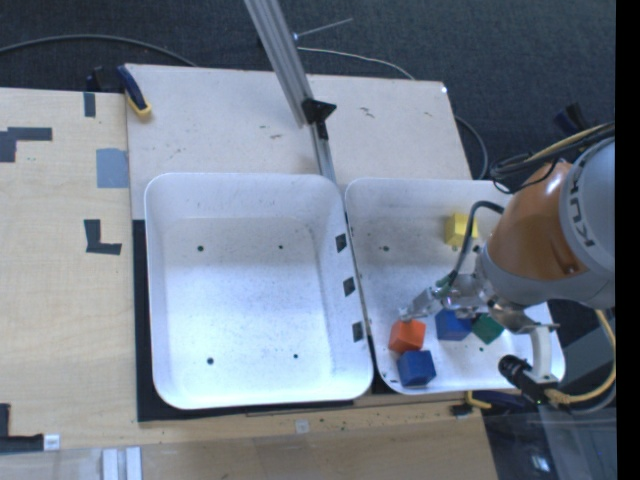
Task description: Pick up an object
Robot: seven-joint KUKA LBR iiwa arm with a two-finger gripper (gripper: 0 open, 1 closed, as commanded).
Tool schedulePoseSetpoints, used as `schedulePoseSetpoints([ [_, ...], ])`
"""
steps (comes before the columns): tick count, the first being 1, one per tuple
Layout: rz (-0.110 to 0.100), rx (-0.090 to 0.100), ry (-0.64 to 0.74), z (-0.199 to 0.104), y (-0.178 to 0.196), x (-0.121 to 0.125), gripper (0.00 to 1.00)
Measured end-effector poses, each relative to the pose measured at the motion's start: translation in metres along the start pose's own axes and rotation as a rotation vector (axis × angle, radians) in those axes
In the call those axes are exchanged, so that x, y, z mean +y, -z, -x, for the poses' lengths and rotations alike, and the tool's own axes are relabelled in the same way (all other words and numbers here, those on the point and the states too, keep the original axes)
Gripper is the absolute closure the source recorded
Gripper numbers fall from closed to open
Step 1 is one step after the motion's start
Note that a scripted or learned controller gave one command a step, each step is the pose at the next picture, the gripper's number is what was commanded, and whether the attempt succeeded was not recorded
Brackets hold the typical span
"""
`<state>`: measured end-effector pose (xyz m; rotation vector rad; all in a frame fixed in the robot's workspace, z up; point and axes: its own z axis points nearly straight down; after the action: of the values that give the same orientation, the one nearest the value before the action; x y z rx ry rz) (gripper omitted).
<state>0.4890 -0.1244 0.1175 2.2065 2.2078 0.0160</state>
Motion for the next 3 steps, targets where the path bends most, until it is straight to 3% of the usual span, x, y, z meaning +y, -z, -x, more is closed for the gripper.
schedulePoseSetpoints([
  [1,0.02,-0.01,0.002,0.031,-0.01,0.051,0.0],
  [2,0.035,-0.02,-0.001,0.004,-0.01,0.021,0.0],
  [3,0.022,-0.013,-0.002,0.007,-0.011,0.026,0.0],
])
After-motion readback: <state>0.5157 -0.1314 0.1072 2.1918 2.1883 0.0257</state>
